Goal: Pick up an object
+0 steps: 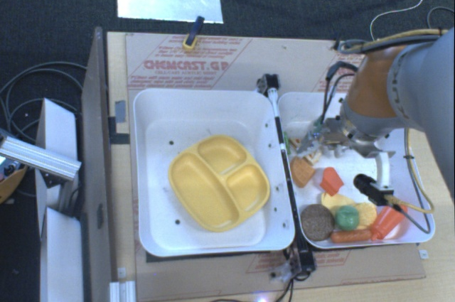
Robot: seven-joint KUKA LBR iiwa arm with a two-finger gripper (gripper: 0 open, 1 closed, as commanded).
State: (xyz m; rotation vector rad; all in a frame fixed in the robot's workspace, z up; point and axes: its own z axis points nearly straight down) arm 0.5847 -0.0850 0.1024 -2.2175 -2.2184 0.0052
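My gripper (319, 143) hangs low over the upper left part of the right bin (416, 240). Just below it lies a tan toast-like piece (302, 171), and a red-orange block (331, 181) sits to the right of that piece. Nothing shows held in the gripper. Toward the bin's front lie a brown round patty (317, 221), a green ball (347, 217) on a yellow piece (334, 202), an orange carrot (350, 236) and an orange-red cylinder (388, 222).
The left bin (153, 116) holds a yellow divided plate (218, 181). A thin rail (282, 151) runs between the two bins. The grey arm with its orange band (380, 84) covers the right bin's upper right.
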